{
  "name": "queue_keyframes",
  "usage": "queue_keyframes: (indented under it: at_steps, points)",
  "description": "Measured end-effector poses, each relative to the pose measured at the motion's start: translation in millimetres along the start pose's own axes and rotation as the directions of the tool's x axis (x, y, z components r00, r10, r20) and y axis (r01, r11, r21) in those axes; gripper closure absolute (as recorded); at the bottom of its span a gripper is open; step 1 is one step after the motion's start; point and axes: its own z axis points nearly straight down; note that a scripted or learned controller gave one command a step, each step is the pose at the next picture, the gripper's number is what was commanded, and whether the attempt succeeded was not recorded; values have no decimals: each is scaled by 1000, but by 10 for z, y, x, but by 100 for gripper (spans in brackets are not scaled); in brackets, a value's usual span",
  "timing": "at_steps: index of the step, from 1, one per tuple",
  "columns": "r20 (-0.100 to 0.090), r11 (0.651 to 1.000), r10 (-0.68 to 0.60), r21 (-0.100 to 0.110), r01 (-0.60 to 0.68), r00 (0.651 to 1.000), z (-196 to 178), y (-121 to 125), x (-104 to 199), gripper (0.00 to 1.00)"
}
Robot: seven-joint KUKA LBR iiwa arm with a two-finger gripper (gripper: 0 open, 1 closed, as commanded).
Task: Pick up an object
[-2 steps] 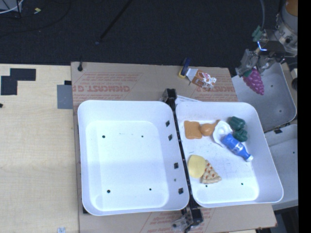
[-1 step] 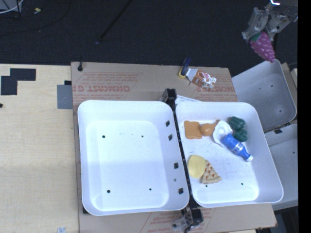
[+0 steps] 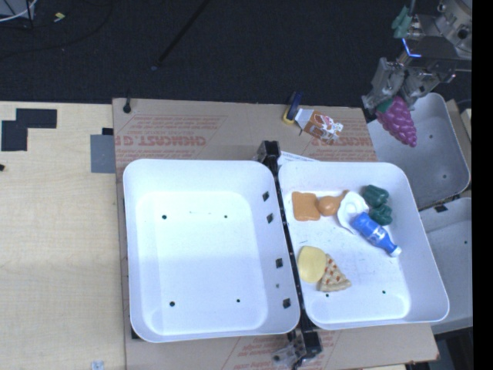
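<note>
While gripper (image 3: 400, 99) hangs upper right, fingers clamped on purple grape bunch (image 3: 400, 122), shallow pinch risks drop outside right bin (image 3: 420, 206).

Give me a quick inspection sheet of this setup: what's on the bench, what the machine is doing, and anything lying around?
Surface: brown board bearing a left bin and a right bin, side by side.
Job's things: in the right bin, a blue bottle, a pizza slice, a yellow round piece, an orange piece, a white piece and a dark green piece.
Grippers: gripper raised beyond the right bin's far corner, with purple grapes between its fingers.
Clutter: small packet and blue-yellow item on the board.
Cables: dark lines across the black floor.
Surroundings: pale wooden tabletop on the left.
</note>
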Motion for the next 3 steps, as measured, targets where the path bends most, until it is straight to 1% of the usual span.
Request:
queue_keyframes:
  at_steps: [1, 2, 3]
  points:
    - [1, 1000, -2, 0, 2, 1000, 7, -818, 540, 100]
    - [2, 1000, -1, -1, 1, 1000, 13, -933, 1066, 100]
    - [3, 1000, -2, 1, 2, 1000, 118, -928, 1669, 100]
